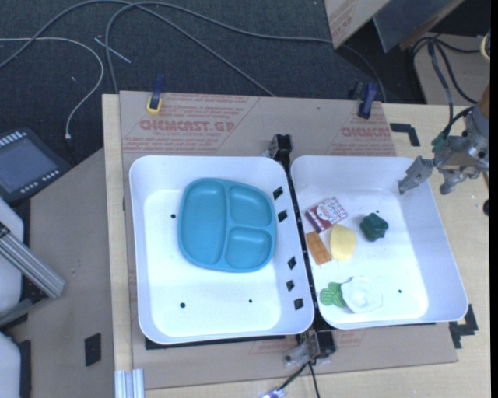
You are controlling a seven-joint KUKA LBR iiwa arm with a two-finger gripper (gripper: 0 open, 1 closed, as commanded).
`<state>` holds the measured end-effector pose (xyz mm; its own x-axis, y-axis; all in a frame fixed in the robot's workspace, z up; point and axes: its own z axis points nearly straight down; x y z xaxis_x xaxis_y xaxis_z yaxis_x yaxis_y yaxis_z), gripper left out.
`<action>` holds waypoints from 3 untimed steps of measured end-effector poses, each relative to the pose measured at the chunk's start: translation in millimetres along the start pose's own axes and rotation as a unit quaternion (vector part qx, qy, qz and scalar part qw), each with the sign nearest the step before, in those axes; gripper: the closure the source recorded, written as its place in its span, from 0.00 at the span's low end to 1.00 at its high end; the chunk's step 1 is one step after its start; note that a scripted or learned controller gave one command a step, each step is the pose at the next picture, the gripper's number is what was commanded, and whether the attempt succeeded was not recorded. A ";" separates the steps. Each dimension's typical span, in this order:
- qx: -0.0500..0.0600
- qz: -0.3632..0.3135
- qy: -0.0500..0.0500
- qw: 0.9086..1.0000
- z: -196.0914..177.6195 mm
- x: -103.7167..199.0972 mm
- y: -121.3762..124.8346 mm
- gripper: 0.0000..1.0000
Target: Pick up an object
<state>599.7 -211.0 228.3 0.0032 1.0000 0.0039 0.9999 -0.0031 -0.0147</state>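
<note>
Well apart — gripper (430, 177) spread wide, top-right rim, green object (373, 226) lower-left.

Robot lab, by the look: plywood bench (194, 116) w/ blue clamps (156, 99) on far edge, loose cables (85, 47) across dark carpet, cardboard box (350, 17) far right, monitor (23, 162) left.

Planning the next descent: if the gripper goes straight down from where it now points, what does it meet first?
Probably bare floor of the right bin near its far corner. The gripper looks open; the green object lies off to the side. Depth unclear.
</note>
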 end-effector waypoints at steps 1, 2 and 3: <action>-0.007 -0.002 -0.002 1.000 -8.5 0.9 2.8 0.00; -0.004 -0.002 -0.001 1.000 53.4 4.8 -0.8 0.00; -0.005 -0.002 -0.001 1.000 96.1 1.7 0.2 0.00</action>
<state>598.5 -208.9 132.1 0.0000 1.0000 0.0018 1.0000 0.0000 -0.0051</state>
